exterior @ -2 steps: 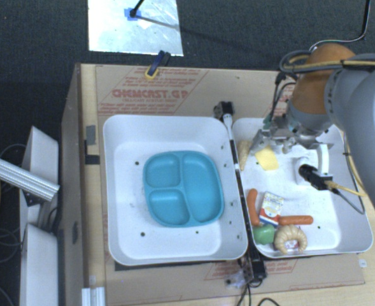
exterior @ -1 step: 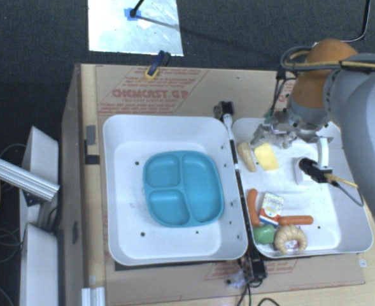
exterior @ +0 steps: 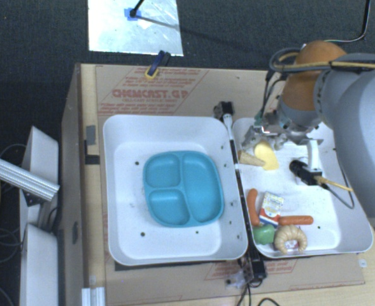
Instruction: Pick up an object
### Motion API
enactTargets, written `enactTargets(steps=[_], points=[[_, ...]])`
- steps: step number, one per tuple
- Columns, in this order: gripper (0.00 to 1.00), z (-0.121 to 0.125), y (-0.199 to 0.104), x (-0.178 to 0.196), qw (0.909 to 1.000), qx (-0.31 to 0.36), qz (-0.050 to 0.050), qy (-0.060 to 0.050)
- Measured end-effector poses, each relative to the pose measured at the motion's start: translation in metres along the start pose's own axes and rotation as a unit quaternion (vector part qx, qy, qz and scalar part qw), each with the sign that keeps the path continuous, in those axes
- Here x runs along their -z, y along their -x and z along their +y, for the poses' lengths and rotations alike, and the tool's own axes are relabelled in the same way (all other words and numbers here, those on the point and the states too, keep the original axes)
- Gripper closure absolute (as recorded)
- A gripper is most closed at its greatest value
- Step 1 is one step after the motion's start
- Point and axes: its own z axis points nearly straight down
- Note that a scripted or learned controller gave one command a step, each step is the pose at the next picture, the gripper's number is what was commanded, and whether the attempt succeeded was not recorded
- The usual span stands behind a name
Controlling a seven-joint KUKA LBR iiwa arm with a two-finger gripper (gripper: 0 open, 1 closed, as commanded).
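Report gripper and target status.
Gripper above yellow wedge, right bin's far end. Grasp unconfirmed. Carrot, croissant lie apart, near end.

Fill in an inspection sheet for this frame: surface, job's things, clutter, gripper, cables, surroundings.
Surface: left bin and right bin, both white, on printed cardboard.
Job's things: yellow wedge, sausage, carrot, green piece, croissant and small packet, all in the right bin.
Clutter: blue divided plate in the left bin.
Gripper: gripper over the right bin's far end, by the yellow wedge.
Cables: black cable at top right.
Surroundings: dark floor, shiny sheet beyond the bench.
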Motion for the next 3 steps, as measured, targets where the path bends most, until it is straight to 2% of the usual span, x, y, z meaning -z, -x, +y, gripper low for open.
enactTargets(steps=[1, 2, 3], points=[[1.00, 0.001, 0.000, 0.011, 1.0000, 0.001, 0.000, 0.001], [0.00, 0.001, 0.000, 0.011, 1.0000, 0.001, 0.000, 0.001], [0.00, -0.006, 0.001, 0.000, 1.0000, -0.001, 0.000, 0.000]])
